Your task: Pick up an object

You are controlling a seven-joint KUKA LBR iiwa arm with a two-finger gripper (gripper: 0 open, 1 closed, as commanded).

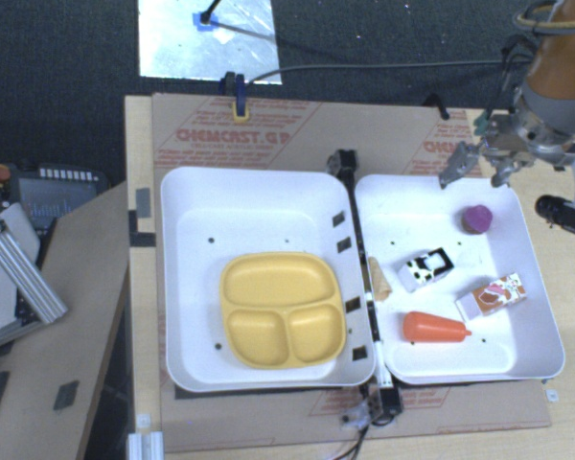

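**Arm parked over the right bin, nothing grabbed yet**

Camera view: the gripper [479,168] hangs above the far edge of the right bin [537,305], coming in from the right side with that orange band above the wrist. The jaws look spread wide, two dark fingers splayed apart with nothing between them. So I'd call this the approach stage, with the pick itself not yet started.

Candidates are all in the right bin. The purple ball [476,219] sits nearest, just below the jaws. Further toward the front there's a black-and-white cow-print thing [428,267], a small carton [492,295] lying tilted, an orange carrot [435,328] on its side, and a tan bit [379,278] tucked against the divider wall. The left bin [187,257] has a yellow divided tray [282,308] in it.

My guess for the next move: slide over the purple ball, centre it between the jaws, drop straight down, and close. It's round, so an off-centre squeeze could squirt it away.
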